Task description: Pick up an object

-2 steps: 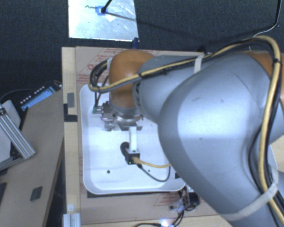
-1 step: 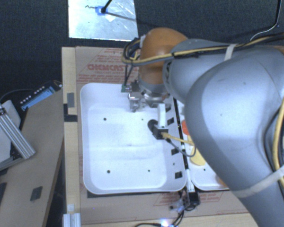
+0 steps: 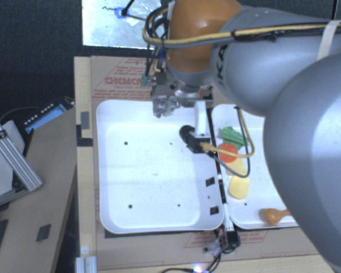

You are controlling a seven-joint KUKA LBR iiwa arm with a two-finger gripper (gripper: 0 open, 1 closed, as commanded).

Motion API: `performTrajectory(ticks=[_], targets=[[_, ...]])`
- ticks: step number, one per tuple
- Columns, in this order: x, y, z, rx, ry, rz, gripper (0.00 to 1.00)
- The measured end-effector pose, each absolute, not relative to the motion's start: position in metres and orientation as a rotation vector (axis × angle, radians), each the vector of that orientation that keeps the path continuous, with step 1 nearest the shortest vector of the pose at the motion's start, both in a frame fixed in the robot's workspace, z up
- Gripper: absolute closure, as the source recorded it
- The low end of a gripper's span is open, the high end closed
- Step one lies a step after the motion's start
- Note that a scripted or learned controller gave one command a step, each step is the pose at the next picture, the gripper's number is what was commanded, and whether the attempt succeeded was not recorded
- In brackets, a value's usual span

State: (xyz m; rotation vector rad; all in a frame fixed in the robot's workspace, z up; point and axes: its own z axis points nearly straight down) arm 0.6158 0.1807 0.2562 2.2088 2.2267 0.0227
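My gripper (image 3: 163, 104) hangs below the orange wrist band, over the far edge of the left bin (image 3: 131, 209), close to the divider between the bins. No object shows in it. Several objects lie in the right bin (image 3: 256, 223): a green piece (image 3: 232, 135), a red-orange piece (image 3: 228, 152) just in front of it, a yellow piece (image 3: 239, 187) and a tan piece (image 3: 273, 215) by the front rim. The arm hides much of the right bin.
A black fitting (image 3: 188, 137) with a yellow cable hangs from the arm by the divider. Cardboard (image 3: 119, 75) lies beneath the bins. A metal plate (image 3: 111, 16) sits at the back, and a metal frame (image 3: 11, 158) stands at the left.
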Motion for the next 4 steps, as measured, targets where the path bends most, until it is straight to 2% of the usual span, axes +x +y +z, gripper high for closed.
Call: performTrajectory(ticks=[1,2,3,4], targets=[[0.659,0.175,0.410,2.207,2.218,0.029,1.00],[0.669,0.221,0.470,2.209,2.228,0.016,1.00],[0.658,0.235,0.519,2.213,2.226,0.011,1.00],[0.601,0.212,0.304,2.227,2.227,-0.024,1.00]])
